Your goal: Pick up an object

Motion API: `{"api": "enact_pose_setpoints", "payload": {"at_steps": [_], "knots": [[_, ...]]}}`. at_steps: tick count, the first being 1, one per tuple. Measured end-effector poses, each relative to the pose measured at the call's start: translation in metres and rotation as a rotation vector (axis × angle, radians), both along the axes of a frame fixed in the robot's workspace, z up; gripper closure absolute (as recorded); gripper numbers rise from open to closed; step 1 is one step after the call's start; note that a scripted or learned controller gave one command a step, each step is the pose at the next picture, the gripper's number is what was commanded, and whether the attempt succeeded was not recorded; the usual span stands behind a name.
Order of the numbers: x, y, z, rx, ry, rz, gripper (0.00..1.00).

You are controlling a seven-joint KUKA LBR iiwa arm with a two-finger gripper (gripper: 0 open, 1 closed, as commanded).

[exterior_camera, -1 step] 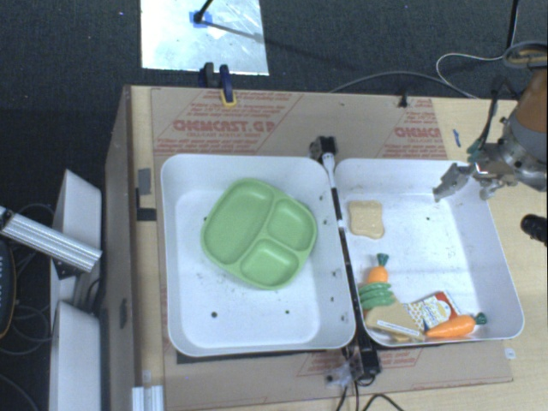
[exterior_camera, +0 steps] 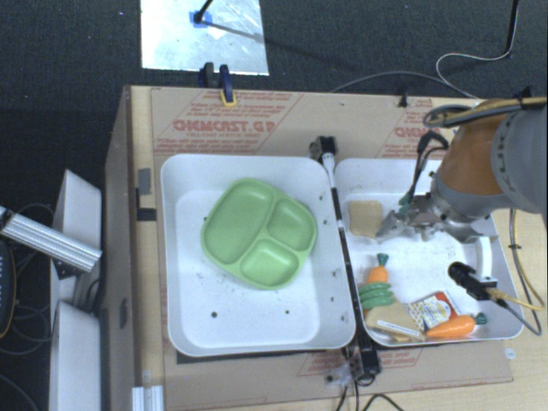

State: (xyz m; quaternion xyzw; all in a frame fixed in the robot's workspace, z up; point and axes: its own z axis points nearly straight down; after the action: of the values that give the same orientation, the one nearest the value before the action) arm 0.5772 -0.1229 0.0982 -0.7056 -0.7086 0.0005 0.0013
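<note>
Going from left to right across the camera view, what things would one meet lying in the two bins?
In order: green divided plate → tan square piece → large orange carrot.

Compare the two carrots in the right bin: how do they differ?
The short carrot is stubby; the long carrot is slimmer and tapered. The short carrot's green top points to the far side; the long carrot lies crosswise, top to the right. The short carrot lies beside a green pod; the long carrot rests by a packet at the near rim. Both are orange with green tops, in the right bin.
</note>
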Motion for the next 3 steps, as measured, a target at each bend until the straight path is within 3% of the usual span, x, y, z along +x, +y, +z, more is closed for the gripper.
{"api": "enact_pose_setpoints", "payload": {"at_steps": [1,2,3], "knots": [[-0.086,0.01,-0.014,-0.001,-0.002,-0.003,0.0],[-0.091,0.036,-0.014,0.0,-0.002,-0.001,0.0],[-0.089,0.035,-0.004,0.0,-0.006,0.0,1.0]]}}
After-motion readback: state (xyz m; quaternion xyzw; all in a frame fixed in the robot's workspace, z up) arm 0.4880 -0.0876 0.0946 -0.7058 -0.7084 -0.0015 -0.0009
